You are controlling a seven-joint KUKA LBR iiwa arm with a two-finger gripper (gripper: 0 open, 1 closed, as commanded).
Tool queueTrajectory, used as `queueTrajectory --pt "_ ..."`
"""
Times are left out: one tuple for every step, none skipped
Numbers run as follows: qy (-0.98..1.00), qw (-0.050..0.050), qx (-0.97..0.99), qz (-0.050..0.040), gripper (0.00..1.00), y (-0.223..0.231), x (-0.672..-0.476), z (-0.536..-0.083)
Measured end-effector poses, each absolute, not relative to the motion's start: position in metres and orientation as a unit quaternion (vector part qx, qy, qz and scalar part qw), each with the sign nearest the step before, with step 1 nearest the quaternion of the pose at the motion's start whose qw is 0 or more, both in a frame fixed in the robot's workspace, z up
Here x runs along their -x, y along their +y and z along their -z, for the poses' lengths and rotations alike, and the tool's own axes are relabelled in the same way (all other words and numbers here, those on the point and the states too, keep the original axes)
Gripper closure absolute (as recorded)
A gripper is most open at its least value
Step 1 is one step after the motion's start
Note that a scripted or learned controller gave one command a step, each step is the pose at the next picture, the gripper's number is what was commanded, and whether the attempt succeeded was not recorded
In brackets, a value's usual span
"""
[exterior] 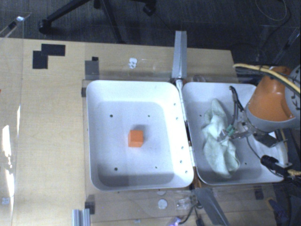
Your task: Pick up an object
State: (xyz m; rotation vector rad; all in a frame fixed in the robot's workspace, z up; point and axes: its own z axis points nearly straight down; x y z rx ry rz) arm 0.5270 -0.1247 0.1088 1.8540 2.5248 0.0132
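Observation:
A small orange cube [136,138] lies near the middle of the left bin [101,126]. A crumpled white cloth [218,140] lies in the right bin [249,173], spread from its middle toward the front. My gripper [230,132] is down in the right bin at the cloth's right edge, under the orange band of the arm [268,102]. Its tips touch or press into the cloth folds, and the wrist hides how they stand.
A metal divider post [179,55] stands at the back between the two bins. Cables [263,69] run along the arm at the right. Black markers [47,54] sit on the wooden bench at the back left.

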Motion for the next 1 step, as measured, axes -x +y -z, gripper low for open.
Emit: queueTrajectory --pt "0.773 0.001 -0.635 -0.0011 1.00 -0.0832 -0.5808 -0.1861"
